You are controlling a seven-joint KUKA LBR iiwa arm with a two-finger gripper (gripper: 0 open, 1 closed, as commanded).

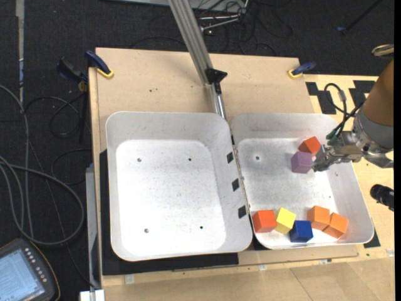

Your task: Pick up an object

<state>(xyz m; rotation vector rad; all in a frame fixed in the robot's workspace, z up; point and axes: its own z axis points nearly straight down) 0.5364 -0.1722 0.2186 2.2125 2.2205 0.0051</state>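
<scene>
Purple block (302, 162) is lying just left of the tool (321, 162), whose grip I cannot tell, arm reaching low from the right.

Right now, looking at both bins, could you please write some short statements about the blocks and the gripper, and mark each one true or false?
1. The purple block lies in the right bin. True.
2. The gripper is above the left bin. False: it is in the right bin, right beside the purple block.
3. An orange block touches the purple block. True.
4. The blue block sits alone near the bin's far edge. False: it lies at the near edge, beside the yellow block.
5. There are two purple blocks. False: one.
</scene>
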